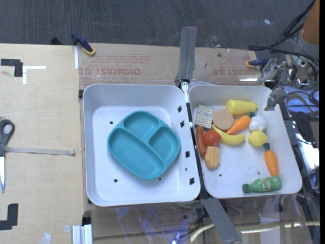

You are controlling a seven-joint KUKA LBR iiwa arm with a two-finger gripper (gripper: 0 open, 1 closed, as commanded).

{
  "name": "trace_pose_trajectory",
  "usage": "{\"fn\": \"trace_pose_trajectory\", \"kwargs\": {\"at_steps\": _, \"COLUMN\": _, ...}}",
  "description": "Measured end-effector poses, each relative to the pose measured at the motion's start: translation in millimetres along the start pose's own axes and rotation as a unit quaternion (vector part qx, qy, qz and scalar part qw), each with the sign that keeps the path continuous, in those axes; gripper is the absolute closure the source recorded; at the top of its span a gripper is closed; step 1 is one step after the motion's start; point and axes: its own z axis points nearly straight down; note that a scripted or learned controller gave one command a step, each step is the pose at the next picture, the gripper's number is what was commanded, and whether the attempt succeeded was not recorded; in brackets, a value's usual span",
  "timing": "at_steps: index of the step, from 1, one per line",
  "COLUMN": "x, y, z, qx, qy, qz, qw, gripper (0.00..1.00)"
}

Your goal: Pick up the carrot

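The gripper (278,88) hovers at the right bin's (284,136) far right corner, jaw state unclear; a carrot (271,161) lies near its right edge.

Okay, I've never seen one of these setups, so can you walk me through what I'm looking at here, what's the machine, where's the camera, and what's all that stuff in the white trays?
One camera looks down at a slant on a bench with two shallow white bins. The left bin holds a blue divided plate. The right bin holds toy food: two carrots, a banana, a lemon, a green bottle and more. The machine is a robot arm reaching in from the right; its claw hangs over the right bin's top right corner, holding nothing. Scissors lie at far left.
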Motion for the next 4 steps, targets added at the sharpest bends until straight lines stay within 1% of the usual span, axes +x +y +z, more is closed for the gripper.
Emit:
{"fn": "trace_pose_trajectory", "kwargs": {"at_steps": 1, "x": 10.2, "y": -8.2, "z": 120.6, "qx": 0.003, "qy": -0.013, "qz": 0.122, "qw": 0.9924, "gripper": 0.0}}
{"fn": "trace_pose_trajectory", "kwargs": {"at_steps": 2, "x": 27.4, "y": 16.6, "z": 147.1, "qx": 0.001, "qy": -0.002, "qz": 0.128, "qw": 0.9917, "gripper": 0.0}}
{"fn": "trace_pose_trajectory", "kwargs": {"at_steps": 3, "x": 47.3, "y": -23.1, "z": 147.9, "qx": 0.0, "qy": -0.001, "qz": 0.03, "qw": 0.9996, "gripper": 0.0}}
{"fn": "trace_pose_trajectory", "kwargs": {"at_steps": 4, "x": 101.5, "y": 5.2, "z": 148.7, "qx": 0.0, "qy": 0.0, "qz": 0.061, "qw": 0.9981, "gripper": 0.0}}
